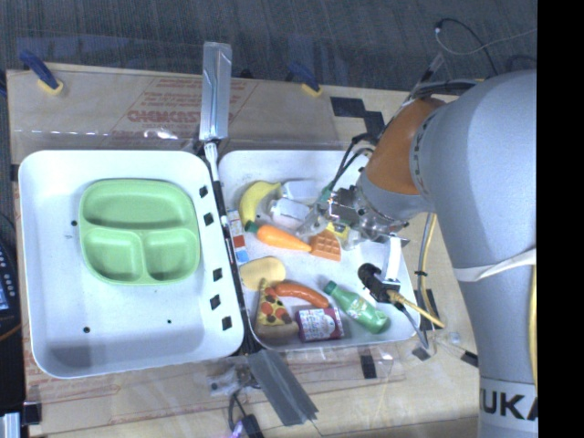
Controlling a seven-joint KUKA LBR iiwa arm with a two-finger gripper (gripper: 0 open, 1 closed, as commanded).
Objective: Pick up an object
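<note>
We see the grey arm (474,199) reaching in over the right white bin (274,164), while the left white bin (55,272) holds a green three-part plastic tray (139,230). The two-finger gripper (330,210) sits low beside the orange waffle toy (328,245); we cannot tell its state. Nearby lie a yellow banana (256,197), an orange carrot (283,238) and a green bottle (357,307).

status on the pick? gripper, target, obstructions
Gripper low in right bin, over waffle and carrot. Nothing visibly held. Banana, bottle crowd close.
</note>
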